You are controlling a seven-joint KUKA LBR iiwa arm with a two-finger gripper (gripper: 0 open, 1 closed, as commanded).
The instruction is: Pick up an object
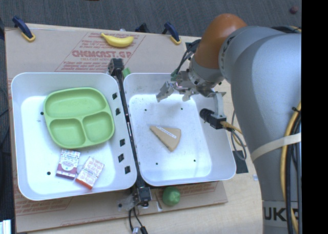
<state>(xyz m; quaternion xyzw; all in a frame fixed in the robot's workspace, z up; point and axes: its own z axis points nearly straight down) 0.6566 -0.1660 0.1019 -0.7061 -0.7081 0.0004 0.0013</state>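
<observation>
A tan wedge-shaped block [166, 136] lies flat near the middle of the right bin [218, 164]. My gripper [173, 96] hangs over the back part of that bin, up and slightly right of the wedge and apart from it. Its two fingers are spread open with nothing between them. In the left bin [25, 141] sit a green divided plate [79, 115] and two small red-and-white packets [68, 164] [90, 171] near the front.
A toy banana [118, 39] rests on the cardboard behind the bins. A green ball [171, 195] sits in front of the right bin, outside it. A black divider [124, 125] runs between the bins. The arm's bulk covers the right bin's far right corner.
</observation>
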